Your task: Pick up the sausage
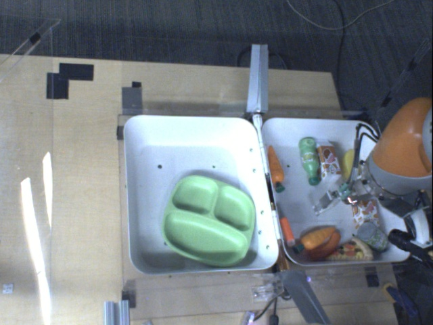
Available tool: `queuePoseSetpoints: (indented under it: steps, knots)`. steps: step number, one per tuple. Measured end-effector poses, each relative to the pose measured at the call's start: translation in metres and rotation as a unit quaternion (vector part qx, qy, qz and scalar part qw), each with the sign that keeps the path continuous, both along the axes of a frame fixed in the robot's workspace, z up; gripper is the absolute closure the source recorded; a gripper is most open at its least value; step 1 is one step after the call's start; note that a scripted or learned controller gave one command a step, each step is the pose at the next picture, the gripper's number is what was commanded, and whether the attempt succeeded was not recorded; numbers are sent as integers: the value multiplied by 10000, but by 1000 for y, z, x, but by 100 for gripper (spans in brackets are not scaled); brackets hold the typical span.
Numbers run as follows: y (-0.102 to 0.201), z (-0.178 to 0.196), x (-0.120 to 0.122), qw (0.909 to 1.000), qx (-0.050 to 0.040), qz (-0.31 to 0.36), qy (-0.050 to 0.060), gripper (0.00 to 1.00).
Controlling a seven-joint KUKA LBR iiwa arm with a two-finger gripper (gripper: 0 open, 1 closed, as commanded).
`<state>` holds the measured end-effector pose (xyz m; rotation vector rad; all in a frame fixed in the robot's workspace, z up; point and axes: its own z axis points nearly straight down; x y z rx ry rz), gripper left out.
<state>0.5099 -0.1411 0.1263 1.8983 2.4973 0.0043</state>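
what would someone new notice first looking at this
The big green divided plate stands out first, lying alone in the left bin. Next comes the right bin, crowded with small items: a green bottle near the top, an orange carrot along the left wall, and a reddish sausage near the front. The grey and orange arm reaches in over that bin's right side.
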Motion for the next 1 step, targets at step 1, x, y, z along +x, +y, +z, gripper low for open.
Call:
queuePoseSetpoints:
  steps: [1]
  knots:
    - [-10, -37, -19, 9999, -4, 149, -42, 0]
